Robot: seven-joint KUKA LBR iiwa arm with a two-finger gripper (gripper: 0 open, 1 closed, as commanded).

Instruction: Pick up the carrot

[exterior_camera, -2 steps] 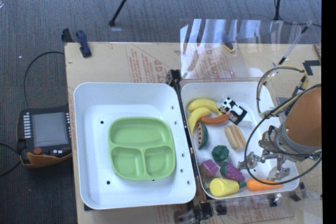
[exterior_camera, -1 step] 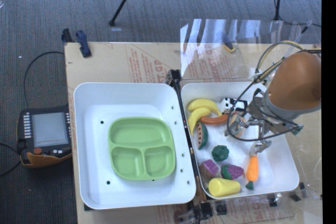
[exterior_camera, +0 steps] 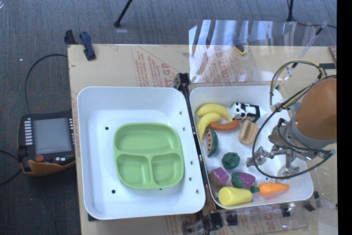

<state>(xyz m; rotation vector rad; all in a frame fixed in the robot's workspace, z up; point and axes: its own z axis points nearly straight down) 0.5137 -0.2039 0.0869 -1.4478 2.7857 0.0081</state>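
Because the carrot (exterior_camera: 271,189) lies at the right bin's (exterior_camera: 306,191) near wall beside a yellow pear (exterior_camera: 235,196) and purple grapes (exterior_camera: 243,179), the gripper (exterior_camera: 276,156), poised just above with unreadable jaw state, risks seizing a neighbour.

Carrot (exterior_camera: 271,189) top clear; purple toy (exterior_camera: 243,179) just left, bin wall (exterior_camera: 309,190) right.
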